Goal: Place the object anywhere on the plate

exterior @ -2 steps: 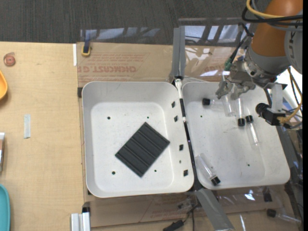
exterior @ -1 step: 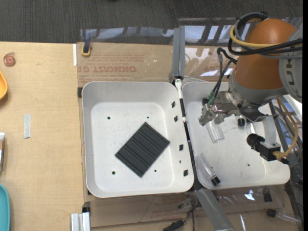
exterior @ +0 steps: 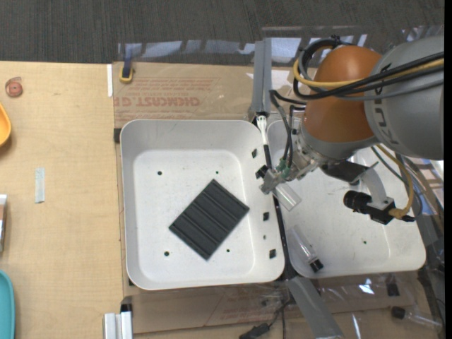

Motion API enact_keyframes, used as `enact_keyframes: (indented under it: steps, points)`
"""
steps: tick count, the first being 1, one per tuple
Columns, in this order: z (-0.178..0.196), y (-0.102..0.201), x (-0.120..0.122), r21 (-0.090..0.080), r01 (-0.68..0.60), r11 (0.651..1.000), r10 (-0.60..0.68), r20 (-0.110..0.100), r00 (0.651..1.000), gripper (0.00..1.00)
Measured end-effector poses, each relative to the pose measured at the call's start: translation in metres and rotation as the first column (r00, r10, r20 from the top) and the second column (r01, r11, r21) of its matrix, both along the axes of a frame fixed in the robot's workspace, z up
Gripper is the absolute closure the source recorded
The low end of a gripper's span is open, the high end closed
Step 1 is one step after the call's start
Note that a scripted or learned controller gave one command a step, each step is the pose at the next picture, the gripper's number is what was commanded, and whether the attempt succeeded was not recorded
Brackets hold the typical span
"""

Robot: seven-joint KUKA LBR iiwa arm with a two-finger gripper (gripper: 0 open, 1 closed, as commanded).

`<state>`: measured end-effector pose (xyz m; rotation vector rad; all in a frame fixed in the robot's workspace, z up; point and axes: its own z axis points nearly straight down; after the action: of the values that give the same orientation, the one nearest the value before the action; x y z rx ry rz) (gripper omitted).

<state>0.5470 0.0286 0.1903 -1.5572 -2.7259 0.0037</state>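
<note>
Reaching in from three o'clock, the arm (exterior: 395, 97) is hanging over the seam between the two bins.

Lying flat in the left bin (exterior: 141, 210), a little toward five o'clock of its centre, is a dark ribbed rectangular plate (exterior: 210, 218), turned diagonally and touching no wall. The gripper (exterior: 277, 186) is hovering at the plate's two o'clock, just beside the left bin's right rim and apart from the plate; whether its fingers are apart or together I cannot tell, since the orange band (exterior: 339, 97) and cables are crowding it. A small black piece (exterior: 316, 265) is sitting at six o'clock in the right bin (exterior: 381, 256).
</note>
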Motion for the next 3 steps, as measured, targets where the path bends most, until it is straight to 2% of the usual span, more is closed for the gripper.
enact_keyframes:
  steps: [1,2,3]
  points:
    - [0.0,0.018,-0.07,0.001,-0.28,0.96,0.28,0.0,0.96,1.0]
    - [0.01,0.009,-0.007,0.0,-0.806,0.592,0.806,0.005,0.592,1.0]
    - [0.01,0.009,-0.007,0.0,-0.806,0.591,0.806,0.005,0.591,0.0]
